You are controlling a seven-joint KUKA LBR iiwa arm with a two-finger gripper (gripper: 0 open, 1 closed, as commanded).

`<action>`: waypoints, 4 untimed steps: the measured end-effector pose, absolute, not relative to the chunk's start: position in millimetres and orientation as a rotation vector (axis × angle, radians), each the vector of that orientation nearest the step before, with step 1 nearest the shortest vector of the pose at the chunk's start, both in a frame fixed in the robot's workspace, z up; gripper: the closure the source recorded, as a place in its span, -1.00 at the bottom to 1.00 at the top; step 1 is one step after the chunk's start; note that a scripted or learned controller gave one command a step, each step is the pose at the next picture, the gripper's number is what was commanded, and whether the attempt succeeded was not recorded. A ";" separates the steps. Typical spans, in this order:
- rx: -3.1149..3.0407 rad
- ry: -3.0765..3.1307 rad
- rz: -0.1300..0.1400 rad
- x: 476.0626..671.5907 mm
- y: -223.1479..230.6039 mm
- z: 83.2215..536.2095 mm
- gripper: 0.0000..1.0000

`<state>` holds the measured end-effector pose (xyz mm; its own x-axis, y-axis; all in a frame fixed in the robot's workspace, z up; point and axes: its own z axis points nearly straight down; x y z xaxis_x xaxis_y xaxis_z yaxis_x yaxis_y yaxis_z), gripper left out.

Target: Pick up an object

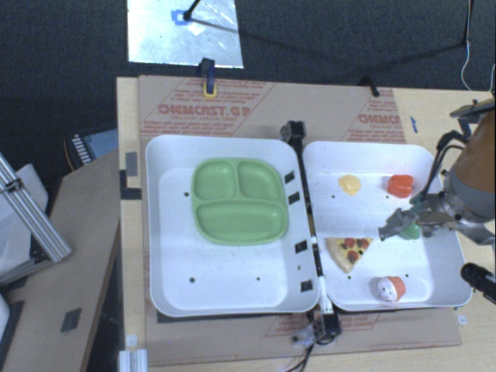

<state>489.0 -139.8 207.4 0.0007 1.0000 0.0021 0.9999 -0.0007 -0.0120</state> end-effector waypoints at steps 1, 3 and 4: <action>-2.219 -2.226 -0.001 492.0 -139.3 213.8 -1.00; -2.221 -2.223 -0.001 496.5 -141.7 94.2 -1.00; -2.227 -2.227 -0.006 499.6 -143.3 88.4 -1.00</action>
